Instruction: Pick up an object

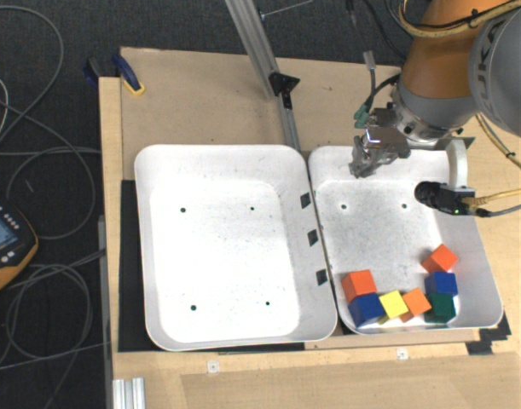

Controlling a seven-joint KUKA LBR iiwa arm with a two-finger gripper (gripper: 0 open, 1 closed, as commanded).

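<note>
- The jaws (363,165) hang over the far end of the right bin (371,207); from here I cannot tell how they are set.
- The blocks (395,301) huddle in that bin's near corner, well apart from them.
- They look small, stiff and light, likely smooth-sided.
- The lone orange block (441,258) seems easiest to pinch across flat sides.

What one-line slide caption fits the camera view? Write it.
Gripper hovers over right bin's far end; colored blocks cluster at its near edge.

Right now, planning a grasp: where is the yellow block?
The yellow block lies in the right bin, near its front edge, between a blue block and an orange block.
</note>
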